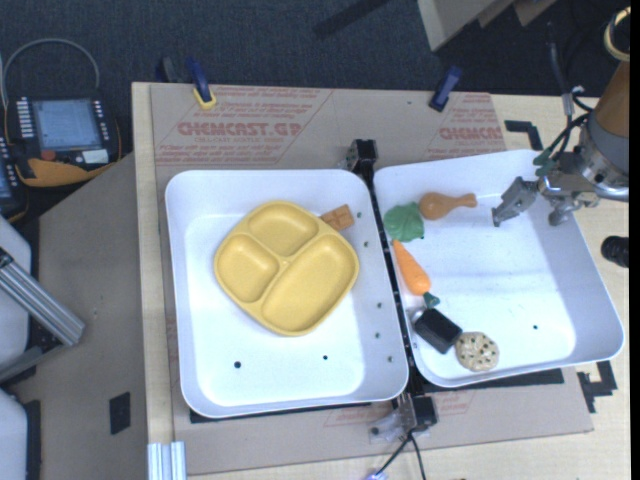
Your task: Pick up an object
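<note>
Two claw (533, 206) fingers spread, nothing between, above right bin (570, 298).

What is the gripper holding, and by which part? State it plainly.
Nothing. The gripper hangs open over the right bin, nothing between its fingers; the drumstick lies apart to its left.

Yellow plate (286, 266), orange carrot (411, 269), speckled tan cookie (477, 350), white bins (200, 348)

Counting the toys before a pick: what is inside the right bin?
The right bin holds a chicken drumstick, green leaf, carrot, black block and cookie. Anything beneath them is hidden.
</note>
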`<action>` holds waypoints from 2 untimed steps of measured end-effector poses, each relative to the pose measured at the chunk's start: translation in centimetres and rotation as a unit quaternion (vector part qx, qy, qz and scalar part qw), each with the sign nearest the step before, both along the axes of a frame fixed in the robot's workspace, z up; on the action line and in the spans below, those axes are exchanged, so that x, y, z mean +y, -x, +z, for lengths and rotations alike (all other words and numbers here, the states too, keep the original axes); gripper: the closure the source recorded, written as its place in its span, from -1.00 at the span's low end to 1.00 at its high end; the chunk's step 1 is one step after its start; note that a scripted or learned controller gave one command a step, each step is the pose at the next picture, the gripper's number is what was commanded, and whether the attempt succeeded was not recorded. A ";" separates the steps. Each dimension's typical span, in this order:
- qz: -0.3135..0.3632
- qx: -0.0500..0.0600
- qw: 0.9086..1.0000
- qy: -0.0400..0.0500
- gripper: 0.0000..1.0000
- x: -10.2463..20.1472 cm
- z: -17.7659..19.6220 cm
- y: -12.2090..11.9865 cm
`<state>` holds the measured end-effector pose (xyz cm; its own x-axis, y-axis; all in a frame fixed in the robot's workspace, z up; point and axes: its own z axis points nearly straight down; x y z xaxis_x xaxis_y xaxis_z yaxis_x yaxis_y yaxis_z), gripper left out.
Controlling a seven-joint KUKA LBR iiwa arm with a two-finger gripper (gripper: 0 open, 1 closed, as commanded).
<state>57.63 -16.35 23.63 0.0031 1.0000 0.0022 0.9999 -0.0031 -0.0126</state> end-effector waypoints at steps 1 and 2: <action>0.002 -0.007 1.000 0.001 -1.00 0.0 0.7 -0.3; 0.002 -0.003 1.000 0.000 -1.00 1.0 -4.6 -0.6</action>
